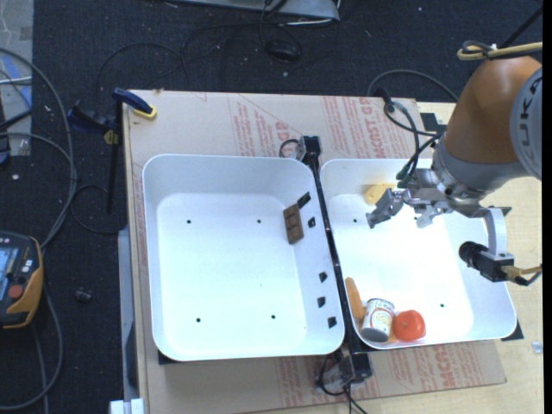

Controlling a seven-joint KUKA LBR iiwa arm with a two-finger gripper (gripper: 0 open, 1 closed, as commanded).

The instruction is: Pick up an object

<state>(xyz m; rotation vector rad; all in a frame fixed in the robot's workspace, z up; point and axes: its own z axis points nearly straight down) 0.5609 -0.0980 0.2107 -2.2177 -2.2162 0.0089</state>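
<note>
My gripper (403, 215) hangs over the back part of the right bin (483, 270), its two fingers spread apart, open, with nothing between them. A small yellow object (375, 193) lies just behind the left finger (380, 214), near the bin's back wall. At the front of the same bin an orange carrot (354, 297), a small tin can (377, 317) on its side and a red tomato (410, 324) sit close together. A brown chocolate-like bar (294, 223) leans on the right wall of the left bin (172, 257).
The two bins meet along a dark divider (326, 240) with clips. Cables and a black connector (483, 260) hang by the arm at the right bin's right side. A blue and yellow clamp (131, 103) lies at the bench's back left corner.
</note>
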